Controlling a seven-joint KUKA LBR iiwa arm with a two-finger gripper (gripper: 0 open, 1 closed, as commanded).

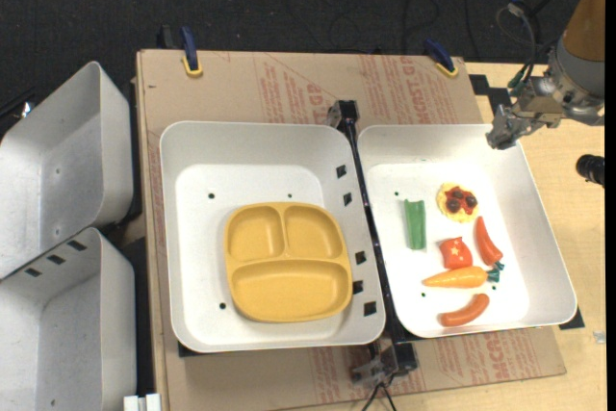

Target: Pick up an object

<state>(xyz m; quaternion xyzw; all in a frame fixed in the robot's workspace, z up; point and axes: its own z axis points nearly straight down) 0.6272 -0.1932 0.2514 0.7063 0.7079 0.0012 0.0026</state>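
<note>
Sausage [464,310]: lies nearest the camera, at the near edge of the right bin [539,197], with the carrot [456,279] just behind it.
Right bin contents: carrot, red pepper piece [456,252], red chilli [488,241], green stick [415,224] and small pizza toy [458,201], all resting on the bin floor; pepper piece and chilli lie just beside each other.
Left bin [183,207]: carries a yellow divided plate [287,261], three compartments, nothing in them.
Tabletop [289,87]: brown board under both bins.
Arm [582,43]: enters from the right; its wrist sits above the far right corner of the right bin.
Hand [501,136]: hangs over the far rim of the right bin, apart from every toy; nothing is between its fingers. Whether the fingers stand open or closed cannot be told, the tip being dark and small.
Task thing: no object is selected yet; all candidates lie in the right bin, the pizza toy nearest the hand.
Step in hand: approach, judged from the hand being above the rim and not down among the toys.
Next move calls for: travel toward the camera over a single toy, fingers spread, then descent to the bin floor.
Caution: the pepper piece and chilli are crowded; the green stick and pizza toy stand freer and look easier to grasp.
</note>
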